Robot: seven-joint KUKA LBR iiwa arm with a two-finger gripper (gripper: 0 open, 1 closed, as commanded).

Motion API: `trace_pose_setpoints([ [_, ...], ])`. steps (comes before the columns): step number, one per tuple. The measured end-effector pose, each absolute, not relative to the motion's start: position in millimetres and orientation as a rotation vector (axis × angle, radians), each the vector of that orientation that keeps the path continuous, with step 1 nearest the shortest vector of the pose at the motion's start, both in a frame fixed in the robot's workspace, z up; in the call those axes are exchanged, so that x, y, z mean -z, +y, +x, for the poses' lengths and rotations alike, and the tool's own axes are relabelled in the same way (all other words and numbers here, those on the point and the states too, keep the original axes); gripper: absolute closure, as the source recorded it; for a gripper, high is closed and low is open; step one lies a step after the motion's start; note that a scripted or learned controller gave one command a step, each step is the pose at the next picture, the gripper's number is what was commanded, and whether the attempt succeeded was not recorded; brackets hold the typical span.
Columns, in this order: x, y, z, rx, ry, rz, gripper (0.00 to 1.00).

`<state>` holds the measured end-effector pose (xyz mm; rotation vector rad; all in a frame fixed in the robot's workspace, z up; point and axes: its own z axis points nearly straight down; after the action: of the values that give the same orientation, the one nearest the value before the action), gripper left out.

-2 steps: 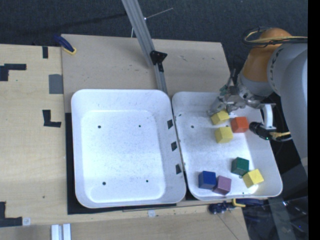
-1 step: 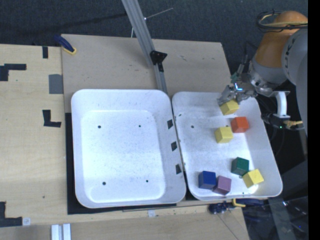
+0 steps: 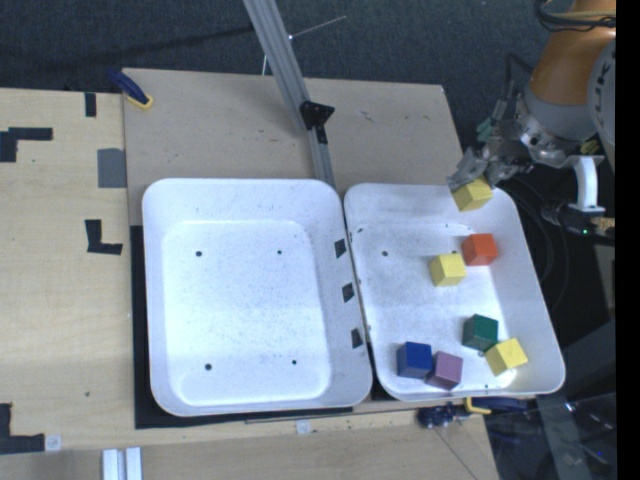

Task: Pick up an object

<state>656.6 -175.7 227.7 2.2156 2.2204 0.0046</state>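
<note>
My arm [image 3: 575,63] comes in as a rounded, bulbous shape, pale grey on its outer shell with a broad orange band wrapping the section above the wrist. A dark loop of cable curls over the top of the orange part. Below the band I see a lighter metallic collar, then a cluttered dark wrist block with small teal-green bits on it. The gripper [image 3: 470,180] looks grey and blocky. A white curved piece sits beside the wrist.

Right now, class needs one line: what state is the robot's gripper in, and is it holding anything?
Gripper: shut on a yellow block, lifted above the far corner of the right bin.
</note>
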Motion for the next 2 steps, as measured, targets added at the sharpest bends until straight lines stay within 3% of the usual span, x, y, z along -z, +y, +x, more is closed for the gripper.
trace_pose_setpoints([
  [1,-235,-175,656.9,0.000,2.223,2.220,1.00],
  [2,-242,-117,648.6,0.000,2.230,2.216,1.00],
])
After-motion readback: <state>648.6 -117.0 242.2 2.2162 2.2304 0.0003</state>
